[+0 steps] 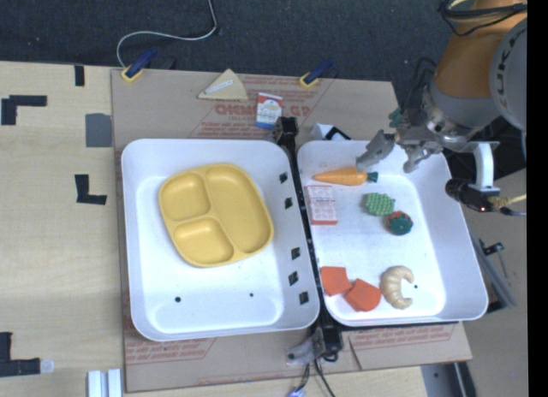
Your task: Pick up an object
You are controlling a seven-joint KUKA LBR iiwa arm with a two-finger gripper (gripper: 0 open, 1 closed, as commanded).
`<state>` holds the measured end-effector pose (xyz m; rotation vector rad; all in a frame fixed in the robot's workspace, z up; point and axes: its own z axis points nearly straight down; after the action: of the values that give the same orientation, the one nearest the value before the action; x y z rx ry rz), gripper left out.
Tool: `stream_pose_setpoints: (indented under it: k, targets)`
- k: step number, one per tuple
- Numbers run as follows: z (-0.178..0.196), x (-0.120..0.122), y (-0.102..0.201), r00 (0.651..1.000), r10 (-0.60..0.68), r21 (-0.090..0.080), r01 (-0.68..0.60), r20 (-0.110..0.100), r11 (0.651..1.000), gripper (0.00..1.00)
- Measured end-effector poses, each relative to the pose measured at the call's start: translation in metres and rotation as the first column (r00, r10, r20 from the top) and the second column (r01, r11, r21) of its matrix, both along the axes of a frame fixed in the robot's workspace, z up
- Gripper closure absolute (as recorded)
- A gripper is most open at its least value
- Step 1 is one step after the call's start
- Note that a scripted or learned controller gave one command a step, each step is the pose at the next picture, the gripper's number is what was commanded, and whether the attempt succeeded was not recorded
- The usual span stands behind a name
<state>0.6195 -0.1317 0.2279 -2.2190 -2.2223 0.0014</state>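
Observation:
My gripper (396, 154) hangs open over the far edge of the right bin (454, 241), with nothing between its two fingers. Just below and left of it lies an orange carrot (341, 178) with a green top. Further down the bin I see a red-and-white card (322, 207), a green textured piece (378, 204), a dark green round piece (399, 223), two orange-red blocks (349, 287) and a tan croissant (398, 286).
The left bin (145, 173) holds a yellow divided plate (214, 213). Behind the bins, on the cardboard, sit a small red-and-white carton (269, 110) and a wedge-shaped sandwich piece (224, 86). The arm's grey and orange body (475, 62) rises at the far right.

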Motion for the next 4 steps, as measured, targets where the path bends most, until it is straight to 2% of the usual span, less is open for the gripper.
stream_pose_setpoints:
  k: [1,2,3,4]
  targets:
    - [-0.141,0.03,-0.049,1.0,0.0,-0.002,0.0,0.003,1.0,0.0]
    - [-0.141,-0.011,-0.039,1.0,-0.001,-0.003,0.001,0.006,1.0,0.0]
    - [-0.143,0.046,0.002,1.0,-0.001,0.0,0.001,-0.014,1.0,0.0]
    - [-0.143,0.046,-0.001,1.0,0.001,0.005,-0.001,-0.014,1.0,0.0]
